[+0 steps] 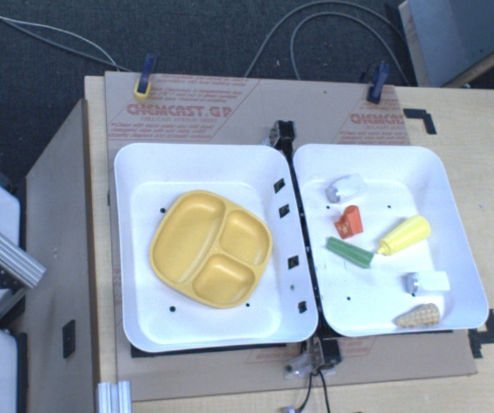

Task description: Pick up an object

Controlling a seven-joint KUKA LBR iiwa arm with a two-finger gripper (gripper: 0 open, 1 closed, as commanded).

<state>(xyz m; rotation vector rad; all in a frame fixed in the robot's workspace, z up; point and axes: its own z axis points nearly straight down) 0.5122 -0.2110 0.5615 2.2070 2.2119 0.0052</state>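
From above, two white bins sit side by side on the worktop. The left bin holds a yellow divided plate, lying flat near its middle. The right bin holds the loose things: a clear cup at the top, a red piece just below it, a green stick beside a yellow bottle, a small white block, and a waffle cone at the near rim. I cannot tell the pincer's state.
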